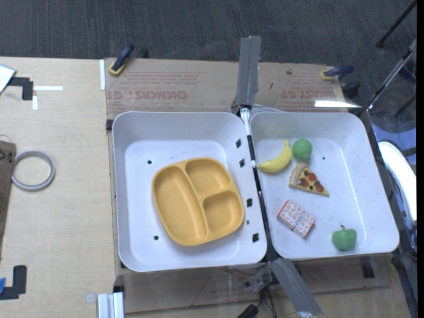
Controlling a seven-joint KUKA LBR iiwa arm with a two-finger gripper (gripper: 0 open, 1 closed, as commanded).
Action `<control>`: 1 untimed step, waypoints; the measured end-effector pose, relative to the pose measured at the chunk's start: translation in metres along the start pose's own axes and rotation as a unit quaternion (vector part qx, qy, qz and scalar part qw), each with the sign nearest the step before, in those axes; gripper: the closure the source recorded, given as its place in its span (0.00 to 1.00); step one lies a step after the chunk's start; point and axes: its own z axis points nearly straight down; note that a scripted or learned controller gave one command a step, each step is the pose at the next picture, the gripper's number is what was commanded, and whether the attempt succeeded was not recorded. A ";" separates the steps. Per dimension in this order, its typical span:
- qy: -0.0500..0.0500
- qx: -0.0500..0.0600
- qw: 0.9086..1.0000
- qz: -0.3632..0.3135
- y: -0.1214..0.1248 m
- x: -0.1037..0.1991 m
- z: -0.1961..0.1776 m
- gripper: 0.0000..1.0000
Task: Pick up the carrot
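Observation:
The right bin (375, 191) holds a yellow banana (275, 159), a green round fruit (302, 149) touching the banana's tip, a pizza slice (308, 180), a pink and red packet (295, 218) and a green apple (344, 238) near the front right corner. In the left bin (123, 177) lies a yellow divided plate (198, 201) with three compartments, all bare.
A roll of grey tape (31, 170) lies on the wooden bench to the left of the bins. Cardboard (172, 88) sits behind the bins, held by blue clamps (121, 58) at its corners. A grey divider post (249, 71) stands between the bins at the back.

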 end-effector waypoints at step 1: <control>0.000 0.000 1.000 0.000 0.000 0.000 0.000 0.00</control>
